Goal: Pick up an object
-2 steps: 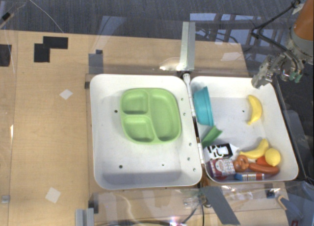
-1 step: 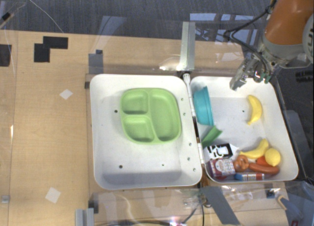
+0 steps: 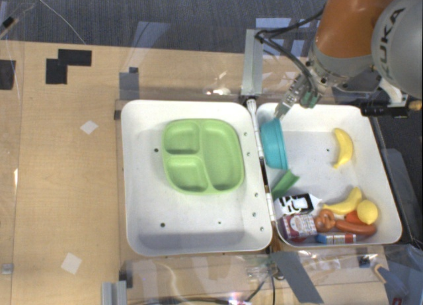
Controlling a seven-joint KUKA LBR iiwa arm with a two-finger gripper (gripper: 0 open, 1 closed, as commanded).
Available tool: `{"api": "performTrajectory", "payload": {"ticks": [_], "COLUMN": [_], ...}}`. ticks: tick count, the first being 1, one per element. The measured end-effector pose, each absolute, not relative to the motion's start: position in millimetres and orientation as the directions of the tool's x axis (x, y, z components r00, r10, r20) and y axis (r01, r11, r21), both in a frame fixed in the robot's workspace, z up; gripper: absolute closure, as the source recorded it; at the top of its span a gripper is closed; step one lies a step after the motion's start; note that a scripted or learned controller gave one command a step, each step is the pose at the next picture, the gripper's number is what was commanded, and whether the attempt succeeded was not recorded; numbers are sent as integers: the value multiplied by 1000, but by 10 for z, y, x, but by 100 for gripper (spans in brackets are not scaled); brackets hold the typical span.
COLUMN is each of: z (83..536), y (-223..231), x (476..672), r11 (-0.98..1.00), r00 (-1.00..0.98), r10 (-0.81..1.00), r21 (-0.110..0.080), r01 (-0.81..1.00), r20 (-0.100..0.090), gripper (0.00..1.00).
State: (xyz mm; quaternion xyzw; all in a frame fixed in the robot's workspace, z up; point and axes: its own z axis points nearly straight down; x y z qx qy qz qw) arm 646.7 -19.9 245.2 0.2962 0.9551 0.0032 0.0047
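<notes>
A: Layout, big to small? Left bin carries a green divided tray. Right bin has a teal bowl tipped against its left wall, then bananas and small packets.

B: Gripper?

A: At the bowl's upper rim; one finger visible, cannot tell whether they're parted or closed.

B: Handling?

A: Likely light, stiff, slick plastic; pinch the thin rim

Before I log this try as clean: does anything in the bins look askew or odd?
Yes. The teal plastic bowl stands on edge, tipped against the left wall of the right white bin, not flat on the floor. The gripper hangs just above its upper rim. The green divided plate lies flat in the left bin.
</notes>
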Motion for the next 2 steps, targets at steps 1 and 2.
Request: {"api": "performTrajectory", "payload": {"ticks": [1, 2], "z": [2580, 2409], "y": [-235, 315], "x": [6485, 6488], "r11": [824, 854], "r00": [-824, -854], "r10": [567, 520], "r21": [12, 6], "r01": [567, 520], "r20": [-16, -5], "gripper": [100, 100]}}
